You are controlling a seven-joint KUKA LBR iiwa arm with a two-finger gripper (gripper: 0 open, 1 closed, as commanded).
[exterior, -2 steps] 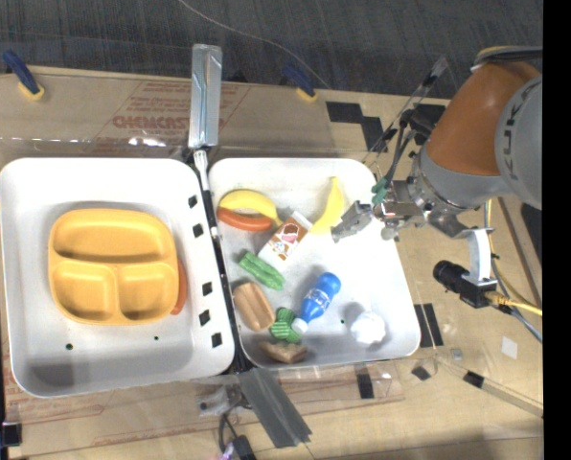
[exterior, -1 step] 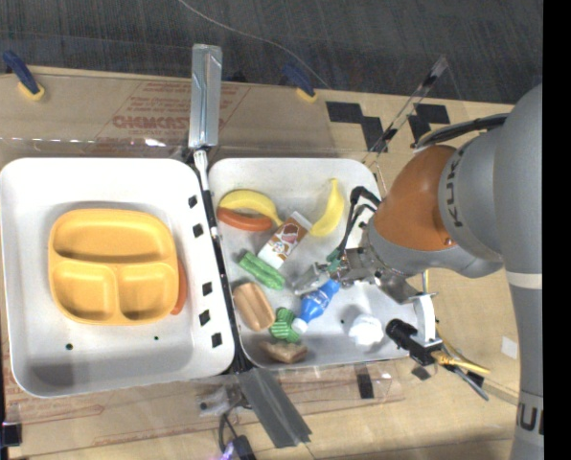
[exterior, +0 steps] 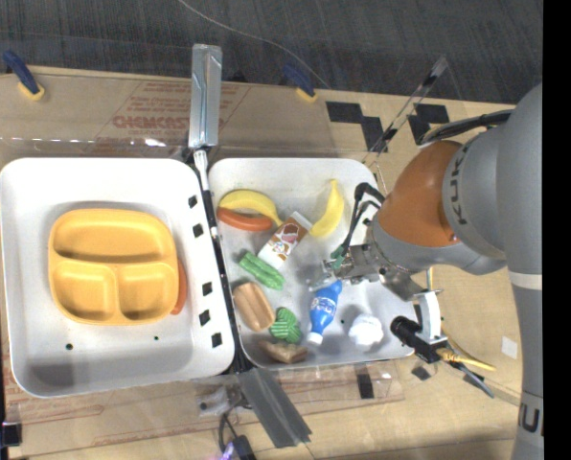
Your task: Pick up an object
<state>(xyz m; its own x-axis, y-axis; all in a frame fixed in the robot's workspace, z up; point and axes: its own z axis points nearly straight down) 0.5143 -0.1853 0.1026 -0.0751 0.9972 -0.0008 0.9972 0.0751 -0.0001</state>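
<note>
A grey arm with an orange band reaches from the right over the right bin [exterior: 230, 175], which holds toy food. Its gripper [exterior: 348, 260] hangs just above a blue-and-white bottle [exterior: 324, 307]; whether it is open or closed cannot be told, the wrist hiding it. The bottle lies tilted among close neighbours, a yellow banana [exterior: 330, 209] and a white lump [exterior: 366, 331], so a grasp could slip or nudge those.
</note>
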